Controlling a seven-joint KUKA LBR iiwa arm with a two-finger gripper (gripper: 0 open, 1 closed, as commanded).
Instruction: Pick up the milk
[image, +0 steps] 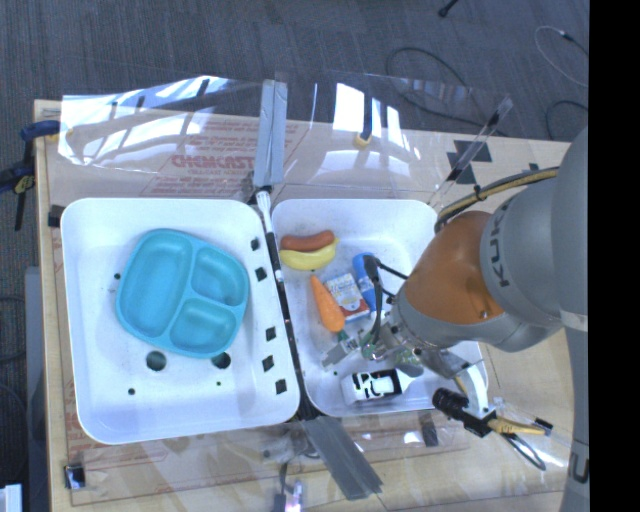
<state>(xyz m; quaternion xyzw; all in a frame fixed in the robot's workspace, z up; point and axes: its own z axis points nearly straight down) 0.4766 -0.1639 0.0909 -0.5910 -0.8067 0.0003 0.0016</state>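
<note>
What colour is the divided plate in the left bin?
Light blue, a plain turquoise with no pattern. The divided plate shows clearly in the camera view, lying in the left bin.

The grey arm (520, 260) reaches in from the right, wrist bent downward.

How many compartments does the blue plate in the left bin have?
3. The blue plate has one long compartment on its left side, one at the upper right, one at the lower right. None seems hidden.
</note>
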